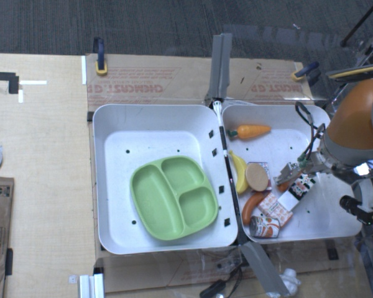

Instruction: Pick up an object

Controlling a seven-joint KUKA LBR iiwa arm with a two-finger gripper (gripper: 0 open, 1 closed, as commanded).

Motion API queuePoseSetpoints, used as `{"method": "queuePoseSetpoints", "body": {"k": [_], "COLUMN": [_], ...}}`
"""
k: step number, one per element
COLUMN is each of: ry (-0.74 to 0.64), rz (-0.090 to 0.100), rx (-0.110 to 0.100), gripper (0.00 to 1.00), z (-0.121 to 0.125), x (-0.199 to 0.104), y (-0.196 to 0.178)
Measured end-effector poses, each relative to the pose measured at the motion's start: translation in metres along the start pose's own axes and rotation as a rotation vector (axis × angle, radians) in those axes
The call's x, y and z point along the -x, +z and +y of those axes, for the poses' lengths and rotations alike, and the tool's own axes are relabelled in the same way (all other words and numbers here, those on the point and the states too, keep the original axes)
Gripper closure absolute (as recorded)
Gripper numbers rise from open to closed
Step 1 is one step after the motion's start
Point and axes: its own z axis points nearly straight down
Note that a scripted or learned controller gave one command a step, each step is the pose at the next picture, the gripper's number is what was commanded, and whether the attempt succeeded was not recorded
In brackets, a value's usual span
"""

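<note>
Nearest me, by the right bin's (336,233) front edge, I see a crumpled red-and-white packet (268,219). My tool (293,172) hovers just above-right of it, over a small black-and-white bottle (300,187); its opening I cannot tell.

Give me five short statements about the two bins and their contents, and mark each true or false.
1. The green three-compartment plastic plate lies in the left white bin. True.
2. The orange carrot lies in the left bin. False: it lies in the right white bin, near its far wall.
3. The yellow banana lies by the divider between the bins. True.
4. The green plate holds food. False: its compartments are bare.
5. The gripper is over the right bin, near the cluster of items. True.
</note>
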Motion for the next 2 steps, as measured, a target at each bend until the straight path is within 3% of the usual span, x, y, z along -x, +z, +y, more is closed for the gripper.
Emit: {"method": "queuePoseSetpoints", "body": {"k": [1, 2], "ry": [0.100, 0.104], "rz": [-0.001, -0.001], "rx": [0.002, 0.002], "gripper": [0.00, 1.00], "z": [0.0093, 0.0092], "x": [-0.0056, -0.0047], "y": [-0.0006, -0.0096]}}
